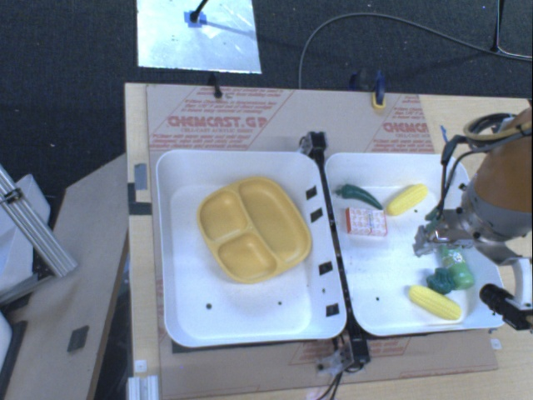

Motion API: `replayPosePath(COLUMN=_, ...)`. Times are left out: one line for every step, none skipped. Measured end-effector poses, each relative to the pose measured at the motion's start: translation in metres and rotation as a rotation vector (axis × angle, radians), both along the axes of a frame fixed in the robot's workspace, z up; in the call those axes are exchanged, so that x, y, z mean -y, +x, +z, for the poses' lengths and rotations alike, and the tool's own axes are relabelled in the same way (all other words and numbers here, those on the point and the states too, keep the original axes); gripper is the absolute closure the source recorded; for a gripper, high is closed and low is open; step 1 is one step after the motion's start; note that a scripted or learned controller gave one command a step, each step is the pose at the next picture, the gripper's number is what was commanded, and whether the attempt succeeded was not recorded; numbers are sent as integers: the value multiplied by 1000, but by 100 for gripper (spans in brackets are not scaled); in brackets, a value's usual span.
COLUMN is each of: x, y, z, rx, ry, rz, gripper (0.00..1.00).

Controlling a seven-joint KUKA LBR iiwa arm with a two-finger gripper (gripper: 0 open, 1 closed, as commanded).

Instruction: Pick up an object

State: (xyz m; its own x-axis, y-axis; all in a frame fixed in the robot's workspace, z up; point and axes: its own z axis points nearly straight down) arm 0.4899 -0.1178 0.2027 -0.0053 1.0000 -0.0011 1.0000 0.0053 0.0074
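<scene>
Fingers [435, 242], state impossible to tell, hang just above the green toy [450, 275], beside a corn cob [434, 302].

You can't see all of the small green toy [450, 275]; the grey metal gripper [435, 238] covers its top. The big grey and orange robot arm [504, 186] gets cut off at the right edge.

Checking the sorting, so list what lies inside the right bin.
The shallow white right bin holds a green pepper, two yellow corn cobs, a red-and-white card and a green toy, partly covered by the tool.
</scene>
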Motion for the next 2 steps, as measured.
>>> replayPosePath(x=0, y=2, z=46, rx=-1, ry=0, rz=0, gripper=100)
replayPosePath(x=-54, y=6, z=53, rx=-4, ry=3, rz=6, gripper=100)
